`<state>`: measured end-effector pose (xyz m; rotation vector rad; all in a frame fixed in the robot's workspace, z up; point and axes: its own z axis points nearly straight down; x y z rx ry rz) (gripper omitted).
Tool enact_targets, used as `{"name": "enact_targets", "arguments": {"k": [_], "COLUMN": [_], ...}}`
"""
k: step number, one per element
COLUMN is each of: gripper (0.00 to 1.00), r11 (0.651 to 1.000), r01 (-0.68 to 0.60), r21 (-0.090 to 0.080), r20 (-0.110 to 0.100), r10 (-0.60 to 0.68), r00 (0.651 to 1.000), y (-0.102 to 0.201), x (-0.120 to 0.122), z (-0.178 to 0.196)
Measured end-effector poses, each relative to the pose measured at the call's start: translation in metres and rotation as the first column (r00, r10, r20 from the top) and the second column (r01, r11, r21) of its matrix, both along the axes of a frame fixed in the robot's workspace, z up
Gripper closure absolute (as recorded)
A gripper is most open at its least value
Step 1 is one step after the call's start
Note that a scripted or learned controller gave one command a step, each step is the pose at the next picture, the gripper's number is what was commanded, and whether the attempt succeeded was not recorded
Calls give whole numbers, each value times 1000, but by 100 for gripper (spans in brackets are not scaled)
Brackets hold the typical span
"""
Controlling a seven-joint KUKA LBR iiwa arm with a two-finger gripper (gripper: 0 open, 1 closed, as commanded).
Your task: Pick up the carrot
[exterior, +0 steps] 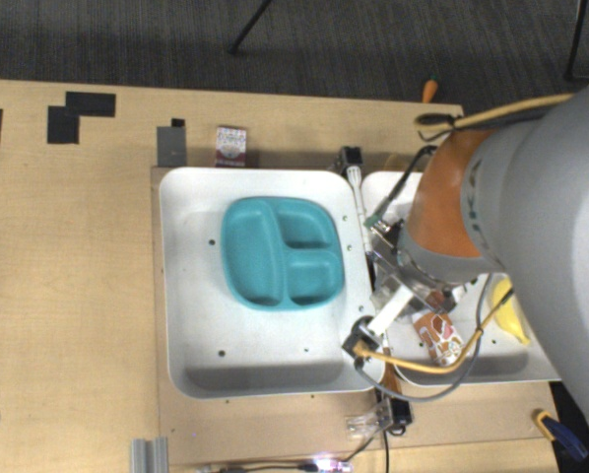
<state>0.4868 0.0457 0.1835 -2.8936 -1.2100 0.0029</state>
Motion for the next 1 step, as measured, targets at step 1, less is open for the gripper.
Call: {"name": "enact_targets", "arguments": {"k": [1], "gripper": [100], "r11": [976], "r01": [-217], "r21": [-4], "r20": [9], "r10": [217], "r00": [976], "y": [-7], "x": [2], "z": [75]}}
